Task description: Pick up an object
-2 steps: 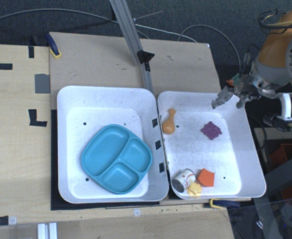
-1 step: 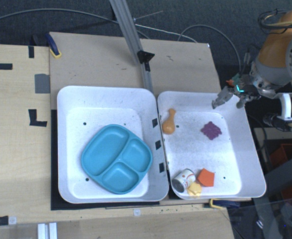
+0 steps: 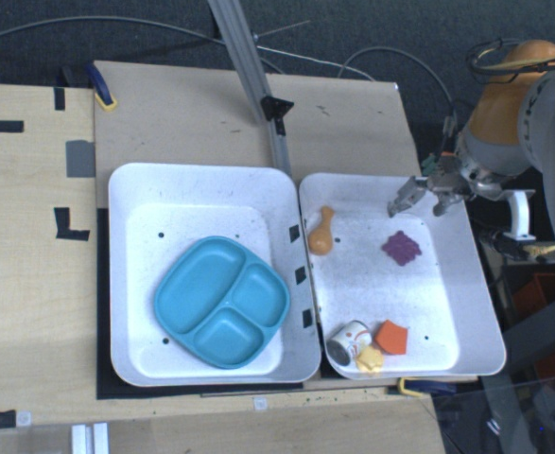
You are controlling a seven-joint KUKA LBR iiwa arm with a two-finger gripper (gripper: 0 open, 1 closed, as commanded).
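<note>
on the tabletop [image 3: 192, 112] we have two white bins side by side. the left bin [image 3: 126, 253] carries a blue divided tray [image 3: 222, 301], the biggest thing in reach but flat and wide, a poor match for two fingers. the right bin [image 3: 466, 320] carries the small things: a purple lumpy piece [image 3: 402, 248] near the upper middle, an orange-brown drumstick-shaped toy [image 3: 321, 232] by the left wall, and at the front edge an orange block [image 3: 391, 337], a white can-like object [image 3: 348, 341] and a small yellow bit [image 3: 371, 358] crowded together.

the tool [image 3: 424, 196] hovers over the upper right of the right bin, its fingers spread apart with nothing between them. we judge the purple piece the best pick: it lies near the tool, apart from everything else, away from the walls. to do this well we would centre over it, keep the fingers wide on the way down, reach the bin floor, then close. the front cluster risks a pinch on two things at once.
</note>
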